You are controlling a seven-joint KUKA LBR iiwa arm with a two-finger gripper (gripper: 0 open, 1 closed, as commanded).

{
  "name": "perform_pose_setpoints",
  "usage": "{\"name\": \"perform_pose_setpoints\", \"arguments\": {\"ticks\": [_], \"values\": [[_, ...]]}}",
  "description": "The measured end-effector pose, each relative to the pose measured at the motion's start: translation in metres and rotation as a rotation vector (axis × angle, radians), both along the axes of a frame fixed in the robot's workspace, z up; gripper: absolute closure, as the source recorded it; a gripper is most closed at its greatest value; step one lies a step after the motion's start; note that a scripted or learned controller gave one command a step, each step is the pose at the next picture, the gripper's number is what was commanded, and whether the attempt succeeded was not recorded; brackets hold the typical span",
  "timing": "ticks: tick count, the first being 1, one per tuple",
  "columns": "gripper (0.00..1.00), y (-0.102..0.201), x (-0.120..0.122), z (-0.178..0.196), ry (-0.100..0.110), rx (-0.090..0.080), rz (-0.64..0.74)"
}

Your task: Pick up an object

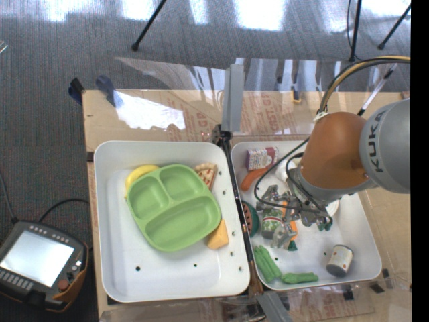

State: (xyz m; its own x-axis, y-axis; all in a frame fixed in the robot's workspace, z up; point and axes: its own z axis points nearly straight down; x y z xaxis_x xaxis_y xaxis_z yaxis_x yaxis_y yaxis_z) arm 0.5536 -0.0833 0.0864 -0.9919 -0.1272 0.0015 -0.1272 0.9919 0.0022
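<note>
Bench point(154, 116) — brown cardboard-like top with a glare patch at the back left, carries two shallow white bins side by side, touching at the middle. Left bin point(114, 260) and right bin point(358, 247) sit directly on it — an upright grey post point(232, 102) stands behind their seam.

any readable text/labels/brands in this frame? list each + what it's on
"KUKA": on the grey arm, reading up its side near the right edge.
Red printed lettering on the cardboard bench top behind the bins: too blurred to read.
Label on the small maroon and white packet in the right bin: too small to read.
Markings on the small can in the right bin: unreadable.
Screen of the handheld pendant at lower left: no legible text.
</note>
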Motion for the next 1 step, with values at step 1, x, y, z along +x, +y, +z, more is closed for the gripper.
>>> {"name": "perform_pose_setpoints", "arguments": {"ticks": [1], "values": [[0.0,-0.0076,-0.024,0.0005,0.0,0.0,-0.032]]}}
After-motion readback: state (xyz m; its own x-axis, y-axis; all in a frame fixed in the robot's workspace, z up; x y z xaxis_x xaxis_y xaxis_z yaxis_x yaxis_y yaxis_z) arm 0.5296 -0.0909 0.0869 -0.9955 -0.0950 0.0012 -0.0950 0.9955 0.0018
